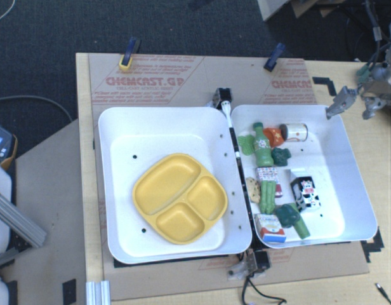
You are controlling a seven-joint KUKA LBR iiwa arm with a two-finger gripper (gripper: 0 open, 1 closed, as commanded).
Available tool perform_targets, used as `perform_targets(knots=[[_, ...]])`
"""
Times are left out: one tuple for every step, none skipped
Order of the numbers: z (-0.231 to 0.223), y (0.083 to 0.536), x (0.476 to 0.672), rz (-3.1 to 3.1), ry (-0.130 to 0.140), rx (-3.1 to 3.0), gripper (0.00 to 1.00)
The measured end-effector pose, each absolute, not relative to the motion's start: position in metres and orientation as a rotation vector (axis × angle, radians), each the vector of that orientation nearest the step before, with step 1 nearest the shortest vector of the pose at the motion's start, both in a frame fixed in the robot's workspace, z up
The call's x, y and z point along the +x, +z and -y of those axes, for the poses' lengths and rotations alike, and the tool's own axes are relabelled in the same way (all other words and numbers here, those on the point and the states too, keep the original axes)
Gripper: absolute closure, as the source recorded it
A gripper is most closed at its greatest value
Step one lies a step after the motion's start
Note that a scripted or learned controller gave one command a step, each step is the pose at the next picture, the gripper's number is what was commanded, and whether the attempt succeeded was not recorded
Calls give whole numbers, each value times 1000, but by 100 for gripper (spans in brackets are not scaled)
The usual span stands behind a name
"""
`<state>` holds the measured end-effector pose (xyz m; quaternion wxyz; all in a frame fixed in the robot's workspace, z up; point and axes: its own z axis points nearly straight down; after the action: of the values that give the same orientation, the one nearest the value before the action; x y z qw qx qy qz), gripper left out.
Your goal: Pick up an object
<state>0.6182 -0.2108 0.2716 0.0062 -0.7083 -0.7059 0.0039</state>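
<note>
No object is lifted yet; the pick has not begun. The gripper sits at the right bin's far right corner, jaws released and holding nothing. Small toys crowd that bin's left side, including a green bottle. The left bin contains a yellow divided plate.

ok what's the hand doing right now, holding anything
Hand: at the right bin's far right corner, above the rim, nothing visible between its fingers; open or closed cannot be told.

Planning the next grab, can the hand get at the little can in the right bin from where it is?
Probably yes. The can lies at the bin's far end, nothing on top of it, and the hand hovers just beyond that corner.
</note>
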Motion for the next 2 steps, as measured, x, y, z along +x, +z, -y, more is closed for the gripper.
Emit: perform_targets(knots=[[210,280,620,2221,1,-2221,0],[213,225,630,2219,4,-2218,0]])
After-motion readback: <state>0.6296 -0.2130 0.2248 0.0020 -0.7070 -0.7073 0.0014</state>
